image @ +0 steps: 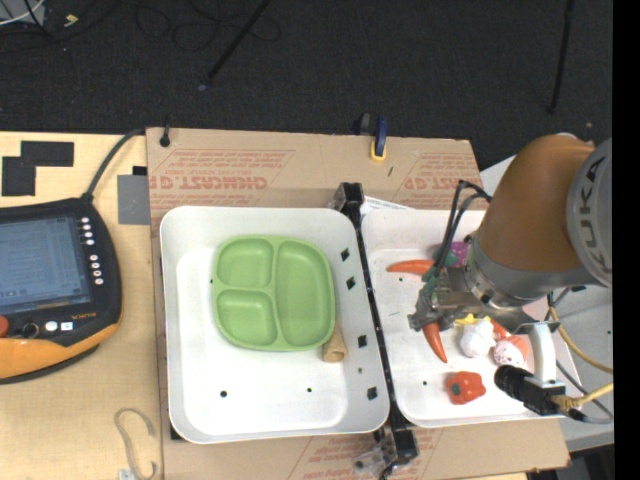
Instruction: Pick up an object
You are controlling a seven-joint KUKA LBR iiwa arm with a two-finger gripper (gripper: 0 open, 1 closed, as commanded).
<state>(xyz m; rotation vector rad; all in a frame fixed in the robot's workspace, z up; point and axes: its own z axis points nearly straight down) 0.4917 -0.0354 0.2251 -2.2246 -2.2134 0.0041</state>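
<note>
At right of frame, the gripper (432,318) hung over a carrot (435,341), seemingly lining up; its grip could not be judged.

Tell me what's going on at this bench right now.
A grey KUKA arm with an orange band reaches in from the right, its gripper lowered into the right bin among small toy foods. An orange carrot-like piece lies just below the gripper, another orange piece above it, a red pepper-like toy nearer the front, and a white toy beside them. Whether anything is grasped cannot be told. The left bin holds a green divided plate with a small tan object at its edge.
</note>
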